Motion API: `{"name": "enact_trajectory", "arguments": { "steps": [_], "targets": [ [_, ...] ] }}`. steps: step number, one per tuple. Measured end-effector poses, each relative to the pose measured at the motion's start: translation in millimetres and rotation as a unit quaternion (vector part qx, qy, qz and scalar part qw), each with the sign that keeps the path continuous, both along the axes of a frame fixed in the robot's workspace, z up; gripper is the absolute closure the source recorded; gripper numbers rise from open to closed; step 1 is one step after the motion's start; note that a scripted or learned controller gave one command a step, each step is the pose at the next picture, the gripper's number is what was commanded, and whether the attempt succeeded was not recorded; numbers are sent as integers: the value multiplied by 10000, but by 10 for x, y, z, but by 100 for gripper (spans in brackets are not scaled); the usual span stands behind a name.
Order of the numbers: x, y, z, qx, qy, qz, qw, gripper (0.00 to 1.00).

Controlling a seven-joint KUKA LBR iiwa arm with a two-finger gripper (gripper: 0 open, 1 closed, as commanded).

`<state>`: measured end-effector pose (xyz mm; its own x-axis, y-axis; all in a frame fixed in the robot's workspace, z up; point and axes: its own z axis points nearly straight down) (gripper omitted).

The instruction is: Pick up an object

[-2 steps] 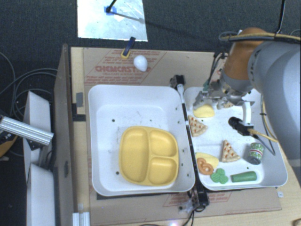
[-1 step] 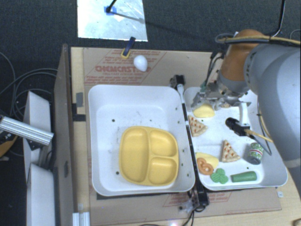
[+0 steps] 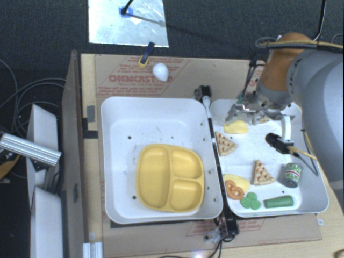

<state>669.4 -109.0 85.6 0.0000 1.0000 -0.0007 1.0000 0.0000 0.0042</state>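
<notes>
Hand (image 3: 240, 113) just above yellow piece (image 3: 236, 127)

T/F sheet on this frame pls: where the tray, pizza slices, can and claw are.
1. The yellow divided plastic tray lies in the left white bin. True.
2. Two toy pizza slices lie in the right white bin. True.
3. The small green-labelled can sits in the left bin. False: right bin.
4. The claw is above the tray. False: it is over the pale yellow toy piece in the right bin.
</notes>
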Motion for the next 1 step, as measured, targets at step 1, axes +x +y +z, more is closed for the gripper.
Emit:
{"name": "enact_trajectory", "arguments": {
  "steps": [1],
  "targets": [
    [1, -41, 1, -2, 1, 4, 10000, 0]
  ]
}}
